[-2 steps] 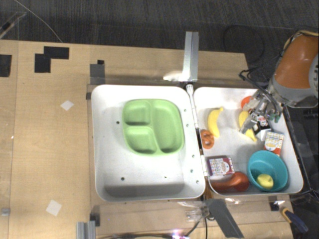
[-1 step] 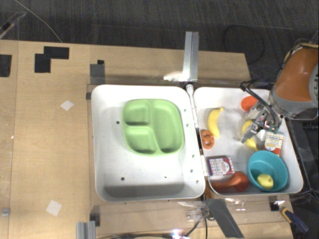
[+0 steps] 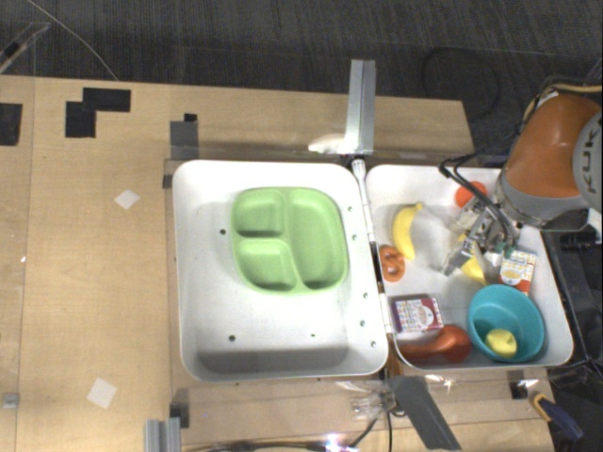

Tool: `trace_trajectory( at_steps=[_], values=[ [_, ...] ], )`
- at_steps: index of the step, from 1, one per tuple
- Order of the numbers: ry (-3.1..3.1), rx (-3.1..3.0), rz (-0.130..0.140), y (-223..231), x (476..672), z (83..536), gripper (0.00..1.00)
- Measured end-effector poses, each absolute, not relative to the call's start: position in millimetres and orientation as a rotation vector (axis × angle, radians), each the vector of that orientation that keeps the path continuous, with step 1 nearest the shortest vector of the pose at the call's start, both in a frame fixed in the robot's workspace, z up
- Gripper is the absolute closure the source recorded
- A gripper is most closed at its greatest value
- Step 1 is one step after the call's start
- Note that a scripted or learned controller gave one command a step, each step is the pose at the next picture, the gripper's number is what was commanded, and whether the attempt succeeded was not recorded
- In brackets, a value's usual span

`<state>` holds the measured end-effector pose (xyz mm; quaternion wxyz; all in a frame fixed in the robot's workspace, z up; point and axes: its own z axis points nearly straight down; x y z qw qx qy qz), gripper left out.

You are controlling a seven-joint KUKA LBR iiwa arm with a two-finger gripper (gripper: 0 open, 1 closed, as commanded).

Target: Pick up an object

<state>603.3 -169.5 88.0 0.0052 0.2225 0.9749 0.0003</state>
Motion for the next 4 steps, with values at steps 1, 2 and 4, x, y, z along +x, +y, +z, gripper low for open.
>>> trace_trajectory(
  at_steps=[1,2,4],
  values=[
    [2.994,0.911,0.003,-147.1,560.4,89.3,0.0],
    [2.944,1.045,0.003,-145.5,491.8,90.4,0.0],
    [2.891,1.188,0.007,-108.7,556.6,89.5,0.0]
  ],
)
